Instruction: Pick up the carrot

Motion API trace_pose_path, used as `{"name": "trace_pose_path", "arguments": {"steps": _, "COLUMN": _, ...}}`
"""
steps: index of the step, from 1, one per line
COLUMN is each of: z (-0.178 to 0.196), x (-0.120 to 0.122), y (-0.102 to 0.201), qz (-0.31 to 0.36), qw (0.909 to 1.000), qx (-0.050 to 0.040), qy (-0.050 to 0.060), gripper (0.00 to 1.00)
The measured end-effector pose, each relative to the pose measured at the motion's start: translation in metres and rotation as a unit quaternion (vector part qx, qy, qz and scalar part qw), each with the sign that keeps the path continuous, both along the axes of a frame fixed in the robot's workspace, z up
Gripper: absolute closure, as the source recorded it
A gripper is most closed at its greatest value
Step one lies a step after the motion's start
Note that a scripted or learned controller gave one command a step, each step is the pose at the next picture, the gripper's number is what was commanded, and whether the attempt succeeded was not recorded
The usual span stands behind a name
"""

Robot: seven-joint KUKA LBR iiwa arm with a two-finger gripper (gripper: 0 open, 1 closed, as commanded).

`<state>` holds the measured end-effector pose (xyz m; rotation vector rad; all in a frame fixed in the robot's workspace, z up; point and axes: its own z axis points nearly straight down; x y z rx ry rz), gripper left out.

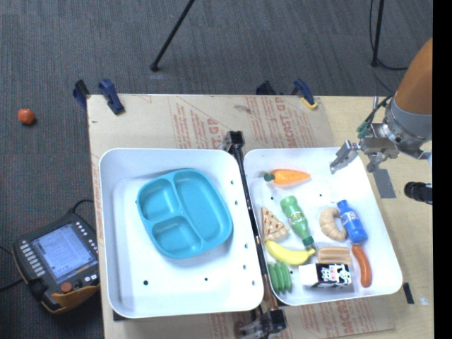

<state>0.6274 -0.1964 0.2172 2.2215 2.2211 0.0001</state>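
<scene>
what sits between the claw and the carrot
Nothing: in the camera view only bare white bin floor lies between the open claw and the carrot.

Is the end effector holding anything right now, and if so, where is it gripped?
Nothing is held. The end effector hangs open above the right bin's far right corner, apart from the carrot.

A blue divided plate (185, 212) lies in the left bin (116, 189); banana (288, 253) right.

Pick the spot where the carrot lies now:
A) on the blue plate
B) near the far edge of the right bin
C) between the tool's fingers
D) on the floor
B: the carrot lies on the right bin floor near its far edge, apart from the tool.
</scene>
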Motion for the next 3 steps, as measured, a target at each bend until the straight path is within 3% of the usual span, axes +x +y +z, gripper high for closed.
{"name": "trace_pose_path", "arguments": {"steps": 1, "z": -0.131, "x": 0.016, "y": 0.055, "qz": -0.135, "qw": 0.9908, "qx": 0.001, "qy": 0.003, "gripper": 0.0}}
{"name": "trace_pose_path", "arguments": {"steps": 2, "z": -0.028, "x": 0.018, "y": 0.123, "qz": -0.056, "qw": 0.9984, "qx": 0.0006, "qy": -0.001, "gripper": 0.0}}
{"name": "trace_pose_path", "arguments": {"steps": 3, "z": -0.118, "x": 0.015, "y": 0.109, "qz": -0.038, "qw": 0.9993, "qx": 0.0007, "qy": 0.003, "gripper": 0.0}}
